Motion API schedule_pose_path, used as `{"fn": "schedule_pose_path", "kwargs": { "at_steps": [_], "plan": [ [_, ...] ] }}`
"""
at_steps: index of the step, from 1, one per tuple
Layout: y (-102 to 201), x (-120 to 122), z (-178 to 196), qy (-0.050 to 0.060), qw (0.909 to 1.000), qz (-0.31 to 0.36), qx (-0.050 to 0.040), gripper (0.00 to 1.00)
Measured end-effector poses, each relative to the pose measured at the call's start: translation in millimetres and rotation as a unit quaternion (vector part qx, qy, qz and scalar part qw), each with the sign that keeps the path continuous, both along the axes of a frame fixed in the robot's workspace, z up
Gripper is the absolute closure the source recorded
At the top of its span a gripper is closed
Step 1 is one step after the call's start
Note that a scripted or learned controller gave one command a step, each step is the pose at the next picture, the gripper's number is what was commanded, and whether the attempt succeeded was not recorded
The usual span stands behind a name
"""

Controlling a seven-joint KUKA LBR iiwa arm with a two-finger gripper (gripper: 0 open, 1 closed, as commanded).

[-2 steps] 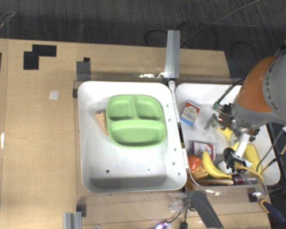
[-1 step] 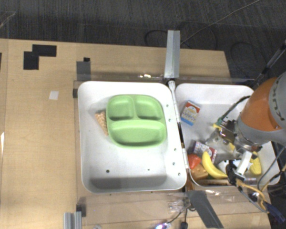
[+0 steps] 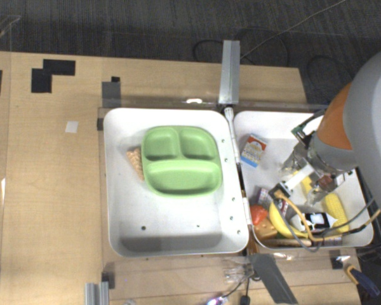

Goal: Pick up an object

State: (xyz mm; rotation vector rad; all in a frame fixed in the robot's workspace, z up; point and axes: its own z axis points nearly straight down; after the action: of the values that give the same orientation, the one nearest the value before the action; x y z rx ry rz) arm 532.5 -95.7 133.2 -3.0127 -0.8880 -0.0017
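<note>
My gripper (image 3: 300, 186) hangs low over the middle of the right bin (image 3: 276, 129), reaching in from the right under the orange band of the arm. Just below it lie a yellow banana (image 3: 278, 223), a red tomato-like piece (image 3: 259, 216) and a small dark purple item (image 3: 261, 196). A yellow corn cob (image 3: 334, 206) lies to the gripper's right, partly behind cables. A small white, red and blue carton (image 3: 253, 151) rests apart at the bin's upper left. Whether anything is held is hidden by the wrist and cables.
The left bin (image 3: 120, 221) holds a green divided plate (image 3: 180, 159) with a tan waffle-like piece (image 3: 135, 162) poking out under its left edge. A metal post (image 3: 230, 72) stands behind the wall between the bins. Wooden bench surrounds both bins.
</note>
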Motion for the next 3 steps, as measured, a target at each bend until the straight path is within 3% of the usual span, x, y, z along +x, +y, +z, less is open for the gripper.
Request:
{"fn": "schedule_pose_path", "kwargs": {
  "at_steps": [1,2,3],
  "plan": [
    [46,101,52,-0.001,0.9934,-0.115,-0.0001,0.0],
    [71,127,52,-0.001,0.9917,-0.129,0.0002,0.0],
    [0,96,28,0.0,0.9892,-0.147,0.0001,0.0]
  ]
}}
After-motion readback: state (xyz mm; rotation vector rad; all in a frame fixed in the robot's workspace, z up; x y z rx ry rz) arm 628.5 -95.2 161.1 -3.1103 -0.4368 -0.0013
